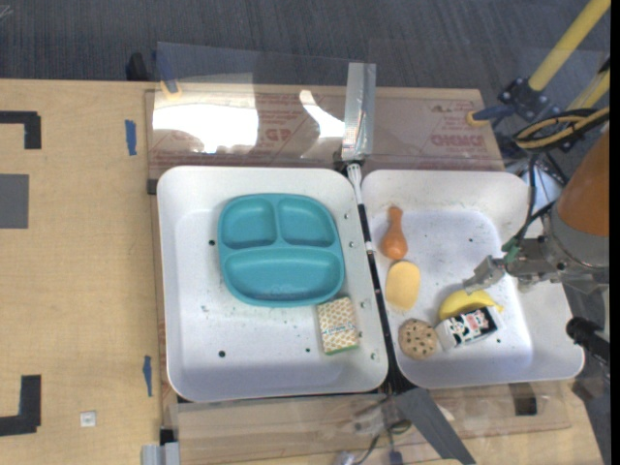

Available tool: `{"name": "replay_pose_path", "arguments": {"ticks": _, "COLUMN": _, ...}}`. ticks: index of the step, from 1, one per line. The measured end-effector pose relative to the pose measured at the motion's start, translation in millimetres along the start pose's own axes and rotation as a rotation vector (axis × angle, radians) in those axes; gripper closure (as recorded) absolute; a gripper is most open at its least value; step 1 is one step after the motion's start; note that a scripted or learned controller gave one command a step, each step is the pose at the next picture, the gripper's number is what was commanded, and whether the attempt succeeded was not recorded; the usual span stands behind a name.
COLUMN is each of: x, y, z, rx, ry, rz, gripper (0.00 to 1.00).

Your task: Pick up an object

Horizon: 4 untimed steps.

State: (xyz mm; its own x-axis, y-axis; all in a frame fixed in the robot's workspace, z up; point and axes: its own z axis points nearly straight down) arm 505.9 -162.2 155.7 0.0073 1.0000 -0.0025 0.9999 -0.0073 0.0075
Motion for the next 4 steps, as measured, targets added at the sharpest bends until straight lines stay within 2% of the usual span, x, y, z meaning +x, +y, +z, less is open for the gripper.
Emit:
{"name": "replay_pose_path", "arguments": {"ticks": 1, "x": 20, "y": -25, "z": 68, "rx": 0.001, "ry": 0.002, "rz": -0.02, "gripper": 0.0}}
{"name": "replay_pose_path", "arguments": {"ticks": 2, "x": 12, "y": -24, "z": 68, "rx": 0.002, "ry": 0.001, "rz": -0.536, "gripper": 0.0}}
{"name": "replay_pose_path", "arguments": {"ticks": 3, "x": 11, "y": -21, "z": 56, "rx": -0.008, "ry": -0.003, "rz": -0.534, "gripper": 1.0}}
{"name": "replay_pose_path", "arguments": {"ticks": 4, "x": 12, "y": -22, "z": 57, "rx": -0.007, "ry": -0.002, "rz": -0.534, "gripper": 0.0}}
